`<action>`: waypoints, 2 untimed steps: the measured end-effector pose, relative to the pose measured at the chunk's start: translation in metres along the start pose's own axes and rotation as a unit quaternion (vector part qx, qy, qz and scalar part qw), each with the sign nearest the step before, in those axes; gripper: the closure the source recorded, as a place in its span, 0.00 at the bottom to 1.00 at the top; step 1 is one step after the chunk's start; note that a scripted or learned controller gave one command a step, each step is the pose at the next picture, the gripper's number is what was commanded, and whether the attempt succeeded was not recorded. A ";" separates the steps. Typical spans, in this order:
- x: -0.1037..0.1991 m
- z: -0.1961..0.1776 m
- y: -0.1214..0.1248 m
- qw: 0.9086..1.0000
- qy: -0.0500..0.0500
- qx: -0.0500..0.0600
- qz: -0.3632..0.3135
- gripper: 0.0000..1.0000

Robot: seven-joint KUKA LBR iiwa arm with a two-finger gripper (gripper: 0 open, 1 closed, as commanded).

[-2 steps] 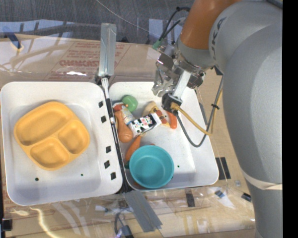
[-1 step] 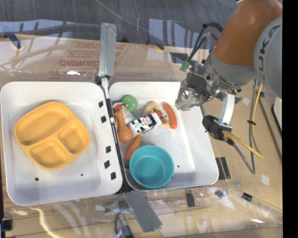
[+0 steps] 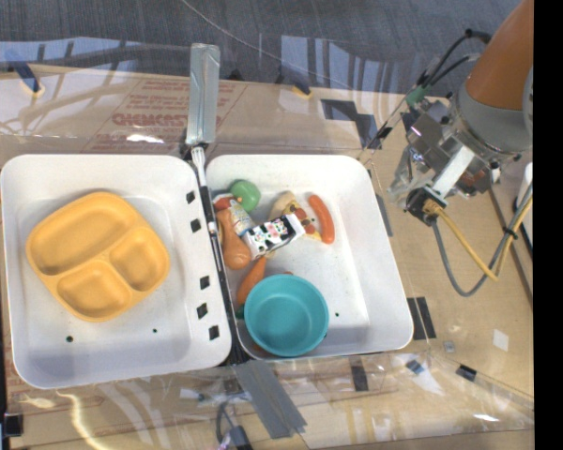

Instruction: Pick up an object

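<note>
The left bin [image 3: 19,345] carries a yellow divided plate [image 3: 96,253] near its centre. In the right bin [image 3: 371,289], toys cluster along the left edge: a green ball [image 3: 246,194] towards the far-left corner, a black-and-white carton [image 3: 270,235] beside it, an orange carrot [image 3: 251,275] below, and a teal bowl [image 3: 286,315] at the near edge. An orange sausage [image 3: 321,218] lies mid-bin. The end effector [image 3: 430,153] hangs over the counter's right edge, outside both bins and grasping nothing; open or closed, I cannot tell.
</note>
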State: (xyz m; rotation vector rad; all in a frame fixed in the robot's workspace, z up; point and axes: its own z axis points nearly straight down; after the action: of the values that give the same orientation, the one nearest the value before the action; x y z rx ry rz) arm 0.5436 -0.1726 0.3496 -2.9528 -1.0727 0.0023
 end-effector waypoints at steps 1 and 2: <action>-0.067 0.078 -0.013 1.000 -0.002 0.003 -0.015 1.00; 0.018 0.155 -0.078 0.999 -0.002 0.004 -0.044 1.00</action>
State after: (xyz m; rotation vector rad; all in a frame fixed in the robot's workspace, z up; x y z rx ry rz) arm 0.5073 -0.1013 0.1945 -2.8959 -1.1994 0.0123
